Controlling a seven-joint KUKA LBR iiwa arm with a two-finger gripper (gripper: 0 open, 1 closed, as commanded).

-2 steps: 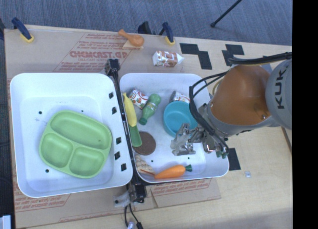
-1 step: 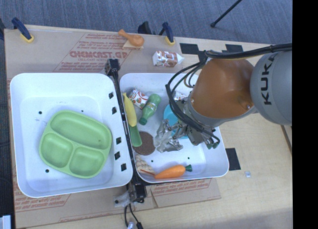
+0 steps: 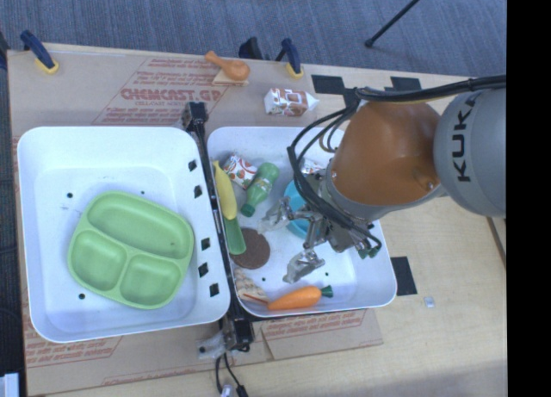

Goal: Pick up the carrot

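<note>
The carrot (image 3: 295,299) lies on its side along the near wall of the right bin (image 3: 379,288), its green top pointing right. The gripper (image 3: 305,264) hangs just above and beside it, inside the same bin; whether the claw is released or clenched cannot be told, and nothing is seen gripped. Nearby lie a green bottle (image 3: 260,188), a corn cob (image 3: 227,200) and a brown disc (image 3: 252,249). The left bin (image 3: 39,214) holds a green divided plate (image 3: 129,249).

two white bins (image 3: 43,214), one green tray (image 3: 129,249), one carrot (image 3: 295,299), one green bottle (image 3: 260,187)
</note>
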